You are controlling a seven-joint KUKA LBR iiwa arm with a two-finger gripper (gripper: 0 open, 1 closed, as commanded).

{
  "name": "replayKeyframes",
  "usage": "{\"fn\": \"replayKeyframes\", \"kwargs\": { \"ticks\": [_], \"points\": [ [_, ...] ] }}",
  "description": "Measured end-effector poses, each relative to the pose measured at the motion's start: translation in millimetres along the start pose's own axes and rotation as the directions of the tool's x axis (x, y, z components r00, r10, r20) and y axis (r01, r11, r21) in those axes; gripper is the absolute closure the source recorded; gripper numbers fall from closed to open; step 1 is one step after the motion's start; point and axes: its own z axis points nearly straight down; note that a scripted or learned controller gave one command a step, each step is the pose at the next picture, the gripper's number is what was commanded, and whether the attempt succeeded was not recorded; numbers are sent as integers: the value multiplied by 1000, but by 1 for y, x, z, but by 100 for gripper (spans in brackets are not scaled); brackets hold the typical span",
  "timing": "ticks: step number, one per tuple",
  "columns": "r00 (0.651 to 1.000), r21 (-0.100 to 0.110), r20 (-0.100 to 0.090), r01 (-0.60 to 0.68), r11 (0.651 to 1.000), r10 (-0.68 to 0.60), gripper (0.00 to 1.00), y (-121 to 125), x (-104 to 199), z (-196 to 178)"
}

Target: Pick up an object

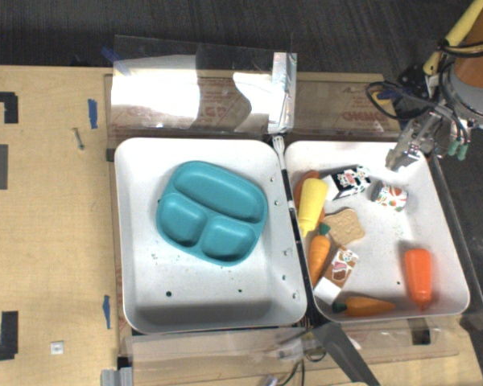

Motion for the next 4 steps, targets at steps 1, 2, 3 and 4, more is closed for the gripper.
{"fn": "replayKeyframes", "kwargs": {
  "ticks": [1, 2, 3, 4],
  "points": [
    [1000, 0, 15, -1, 1000, 1, 100, -1, -3, -15],
    [1000, 0, 14, -1, 1000, 1, 0, -1, -3, -14],
    [1000, 4, -12, 8, 1000, -8, 0, -37, -23, 96],
    [998, 0, 8, -56, 998, 56, 0, -43, 12, 128]
  ]
}}
